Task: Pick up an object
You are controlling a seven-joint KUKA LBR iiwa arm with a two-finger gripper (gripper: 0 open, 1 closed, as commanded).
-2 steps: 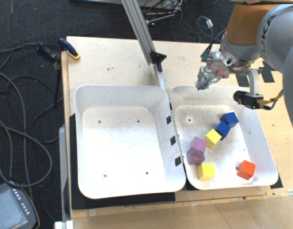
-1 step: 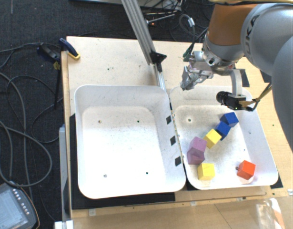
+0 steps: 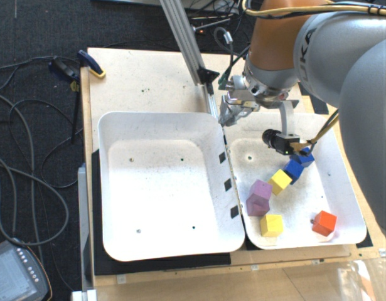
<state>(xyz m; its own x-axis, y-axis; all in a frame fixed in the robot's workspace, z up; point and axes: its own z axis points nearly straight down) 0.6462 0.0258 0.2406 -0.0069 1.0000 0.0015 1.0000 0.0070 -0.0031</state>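
Claw (image 3: 232, 115) above bin's far corner; purple block (image 3: 258, 198) well apart

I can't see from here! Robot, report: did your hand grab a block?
Hand above the right bin's far left corner, nothing held. Blocks lie loose: purple, two yellow, blue, orange. Path clear.

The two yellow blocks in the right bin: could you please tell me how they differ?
The upper yellow block touches the blue block, while the lower yellow block stands alone near the bin's front rim. The upper one sits turned diamond-wise; the lower one lies squarer to the rim. The purple block lies between them. Both are small yellow cubes of similar size.
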